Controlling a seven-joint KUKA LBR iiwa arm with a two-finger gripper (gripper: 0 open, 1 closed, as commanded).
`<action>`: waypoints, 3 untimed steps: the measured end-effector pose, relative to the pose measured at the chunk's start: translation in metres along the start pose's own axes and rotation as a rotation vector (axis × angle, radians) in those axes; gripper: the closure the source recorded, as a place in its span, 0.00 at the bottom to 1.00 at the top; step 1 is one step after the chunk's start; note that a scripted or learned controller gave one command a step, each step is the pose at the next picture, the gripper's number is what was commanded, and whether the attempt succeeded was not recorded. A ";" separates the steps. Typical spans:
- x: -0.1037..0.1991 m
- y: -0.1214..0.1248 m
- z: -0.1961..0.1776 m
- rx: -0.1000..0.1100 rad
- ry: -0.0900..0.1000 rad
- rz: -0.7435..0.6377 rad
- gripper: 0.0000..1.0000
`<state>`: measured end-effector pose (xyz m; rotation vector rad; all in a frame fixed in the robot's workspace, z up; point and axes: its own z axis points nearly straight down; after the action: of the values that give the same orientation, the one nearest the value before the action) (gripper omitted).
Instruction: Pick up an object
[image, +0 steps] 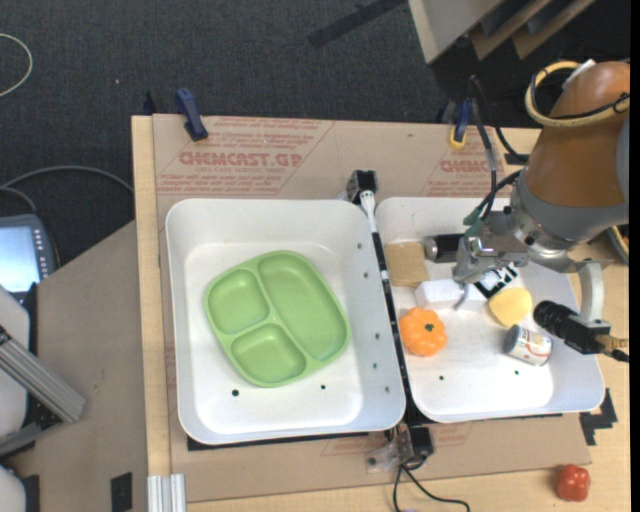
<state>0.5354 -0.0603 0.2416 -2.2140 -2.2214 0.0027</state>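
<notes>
My gripper (466, 280) hangs low over the right bin (480, 395), near its back middle. Its tip is just above the right edge of a small white block (436, 293). An orange pumpkin-shaped toy (423, 332) lies in front of that block. A yellow rounded object (509, 305) sits to the gripper's right, with a small white can (527, 346) in front of it. A tan square block (405, 263) lies at the bin's back left, and a black marker-like thing (445, 246) lies behind the gripper.
The left bin (190, 330) holds a green divided plate (277, 317). A black and white divider strip (380, 275) runs between the bins. A red object (571, 482) sits on the bench outside the bins, front right. The arm covers the right bin's back right corner.
</notes>
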 end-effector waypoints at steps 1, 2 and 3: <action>0.042 -0.059 -0.002 0.002 0.001 0.000 1.00; 0.091 -0.055 -0.064 -0.012 -0.001 -0.003 1.00; 0.120 -0.056 -0.277 -0.027 0.002 -0.001 1.00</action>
<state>0.4801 0.0587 0.5194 -2.2252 -2.2353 -0.0296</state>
